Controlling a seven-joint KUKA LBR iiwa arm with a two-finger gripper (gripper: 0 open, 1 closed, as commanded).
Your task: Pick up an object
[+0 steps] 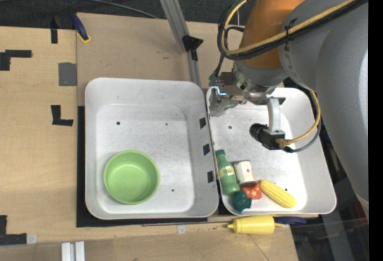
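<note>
From above, the end effector [222, 100] hangs over the far left corner of the right bin [299, 152]; whether it is wide or narrow I cannot tell. The green bottle [226, 173], small white block [243, 170] and corn cob [277, 193] crowd that bin's near edge. Best to come toward them and descend on the corn, which lies clearest of its neighbours.

Bench [36, 134] with white bins [143, 98]
</note>
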